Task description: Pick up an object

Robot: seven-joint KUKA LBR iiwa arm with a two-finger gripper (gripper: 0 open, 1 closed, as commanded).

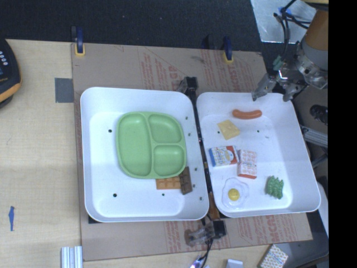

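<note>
The right bin (301, 149) is holding the candidate objects; the left bin (95, 149) is holding a green divided plate (150, 144). The gripper (274, 91) is hovering over the right bin's far rim, jaws spread, gripping and touching nothing. For a sound pick, it should descend centred over the sausage (246, 114), the nearest object, with fingers straddling its narrow width.

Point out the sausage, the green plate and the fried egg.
sausage (246, 114): camera view, middle of its length.
green plate (134, 141): camera view, floor of its large left compartment.
fried egg (234, 194): camera view, on the yellow yolk.
</note>
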